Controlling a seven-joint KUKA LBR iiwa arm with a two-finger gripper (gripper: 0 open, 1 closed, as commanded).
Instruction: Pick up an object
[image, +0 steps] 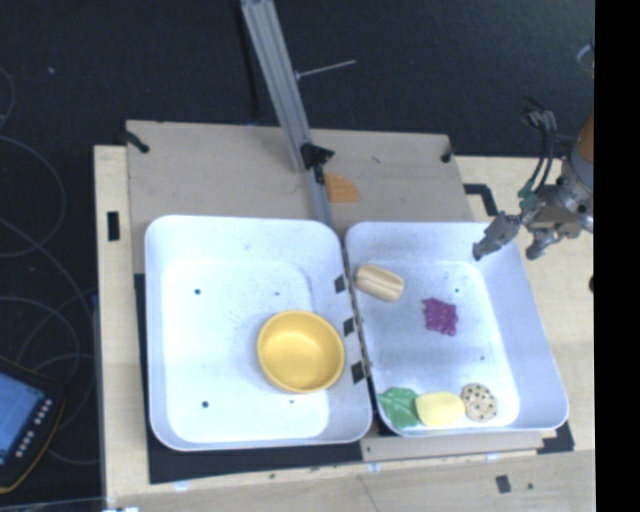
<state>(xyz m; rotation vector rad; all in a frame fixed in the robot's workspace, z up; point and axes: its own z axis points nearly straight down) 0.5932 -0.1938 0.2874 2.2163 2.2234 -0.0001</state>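
My gripper hangs over the far right corner of the right bin, its two dark fingers spread apart with nothing between them. In that bin a tan bread roll lies near the left wall. A purple crumpled piece sits in the middle. Along the front edge lie a green leafy item, a yellow lump and a chocolate-chip cookie. A yellow bowl stands in the left bin, near its right side.
A grey metal bar slants from the top down to the seam between the bins. A small orange patch lies on the board behind the bins. Cables and a tablet lie at the left on the floor.
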